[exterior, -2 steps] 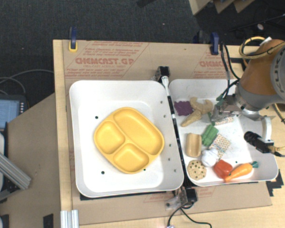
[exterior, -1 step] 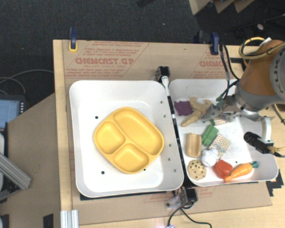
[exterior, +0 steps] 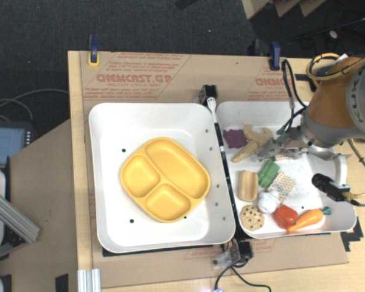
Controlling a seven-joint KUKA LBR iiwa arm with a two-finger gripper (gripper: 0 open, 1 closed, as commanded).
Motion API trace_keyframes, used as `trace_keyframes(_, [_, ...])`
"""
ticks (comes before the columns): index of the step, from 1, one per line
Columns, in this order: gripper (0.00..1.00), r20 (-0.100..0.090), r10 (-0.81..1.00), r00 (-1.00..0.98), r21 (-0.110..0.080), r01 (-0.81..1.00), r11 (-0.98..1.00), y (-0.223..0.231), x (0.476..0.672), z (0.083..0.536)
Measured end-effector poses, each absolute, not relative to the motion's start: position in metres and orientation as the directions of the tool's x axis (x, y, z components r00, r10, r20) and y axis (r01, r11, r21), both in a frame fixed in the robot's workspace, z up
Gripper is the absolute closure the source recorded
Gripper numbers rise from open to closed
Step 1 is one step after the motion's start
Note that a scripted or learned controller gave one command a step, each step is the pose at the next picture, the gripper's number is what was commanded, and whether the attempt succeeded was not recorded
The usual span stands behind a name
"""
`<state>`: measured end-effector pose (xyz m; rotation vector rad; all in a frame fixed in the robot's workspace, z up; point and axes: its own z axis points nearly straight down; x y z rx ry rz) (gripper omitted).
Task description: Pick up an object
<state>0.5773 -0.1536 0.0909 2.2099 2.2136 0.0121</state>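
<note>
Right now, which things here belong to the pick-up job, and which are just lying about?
Job: gripper; right bin toys: cone, cookie, carrot, green piece, purple piece.
Lying about: yellow tray, left bin, clamps.

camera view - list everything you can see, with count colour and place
bins: 2, white, side by side on the bench
divided plate: 1, yellow, middle of left bin
purple piece: 1, purple, right bin, far left corner
cone: 1, tan, right bin, beside the purple piece
green piece: 1, green, right bin centre
bread piece: 1, tan, right bin, left side
cookie: 1, tan with dark spots, right bin, near corner
carrot: 1, orange, right bin, near edge
arm: 1, grey and orange, over right bin
gripper: 1, over right bin's far part
</note>
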Motion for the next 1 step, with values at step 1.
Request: trace_keyframes(1, [0.00,-0.008,1.000,-0.002,0.012,1.000,0.002,-0.1360,0.6213,0.0906])
